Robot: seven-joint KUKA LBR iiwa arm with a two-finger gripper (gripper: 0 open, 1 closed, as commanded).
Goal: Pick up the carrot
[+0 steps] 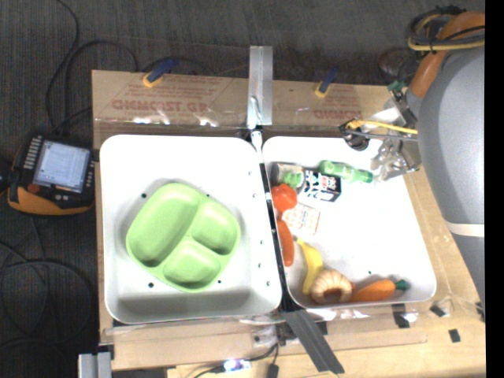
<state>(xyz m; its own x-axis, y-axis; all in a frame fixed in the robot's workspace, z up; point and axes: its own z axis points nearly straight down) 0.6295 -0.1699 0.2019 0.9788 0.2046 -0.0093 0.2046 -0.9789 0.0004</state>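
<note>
Gripper: metallic two-finger unit at the upper right corner of the right bin, hanging over the bin's far rim; nothing visible between its parts; whether spread or pressed together cannot be told from this slant

Arm: broad grey body entering from the right, orange band and looped cables above the wrist

Right shallow white plastic bin: holds all the loose items listed below

Green plastic bottle: lying on its side just beside the gripper, at the bin's far end

Black-and-white patterned carton: touching the bottle, lying flat

Red rounded toy fruit: against the bin's left wall, beside a white card with red print

Long orange-red toy vegetable: lying along the left wall

Yellow toy banana: near the bin's near-left corner

Tan and white shell-shaped toy: at the near wall, touching the banana

Orange toy carrot with green top: lying flat along the near wall, just beside the shell-shaped toy, well apart from the gripper

Left shallow white plastic bin: holds a light green divided plate with three compartments

Handheld controller with lit screen: on the dark floor left of the bench
</note>
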